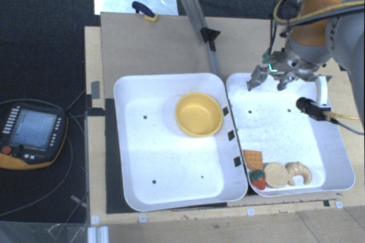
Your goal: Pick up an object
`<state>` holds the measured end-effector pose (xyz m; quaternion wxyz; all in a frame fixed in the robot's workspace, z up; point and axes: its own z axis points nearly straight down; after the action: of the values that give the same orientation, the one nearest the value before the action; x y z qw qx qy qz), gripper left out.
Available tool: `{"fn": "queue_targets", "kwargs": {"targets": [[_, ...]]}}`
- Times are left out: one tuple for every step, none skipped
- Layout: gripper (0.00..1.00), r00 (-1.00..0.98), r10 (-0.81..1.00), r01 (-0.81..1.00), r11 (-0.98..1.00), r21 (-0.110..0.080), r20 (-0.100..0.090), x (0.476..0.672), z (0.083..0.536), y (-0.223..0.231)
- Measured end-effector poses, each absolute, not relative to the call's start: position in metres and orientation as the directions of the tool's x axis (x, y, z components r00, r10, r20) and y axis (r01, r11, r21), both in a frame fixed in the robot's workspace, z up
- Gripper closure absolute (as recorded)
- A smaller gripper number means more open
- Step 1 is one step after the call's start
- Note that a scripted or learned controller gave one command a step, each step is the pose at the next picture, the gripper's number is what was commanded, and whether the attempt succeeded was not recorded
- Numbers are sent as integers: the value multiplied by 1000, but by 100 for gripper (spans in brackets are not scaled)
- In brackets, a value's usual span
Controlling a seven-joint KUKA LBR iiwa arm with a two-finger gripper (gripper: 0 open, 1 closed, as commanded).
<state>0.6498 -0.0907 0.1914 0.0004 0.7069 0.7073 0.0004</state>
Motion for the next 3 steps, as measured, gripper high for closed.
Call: {"fn": "queue_targets", "kwargs": {"targets": [[0, -1, 1000, 1000, 1, 1, 0, 650, 191, -91], [0, -1, 1000, 1000, 1, -3, 0, 659, 138, -92], [0, 0, 1000, 1000, 0, -3, 0, 658, 88, -92]]}}
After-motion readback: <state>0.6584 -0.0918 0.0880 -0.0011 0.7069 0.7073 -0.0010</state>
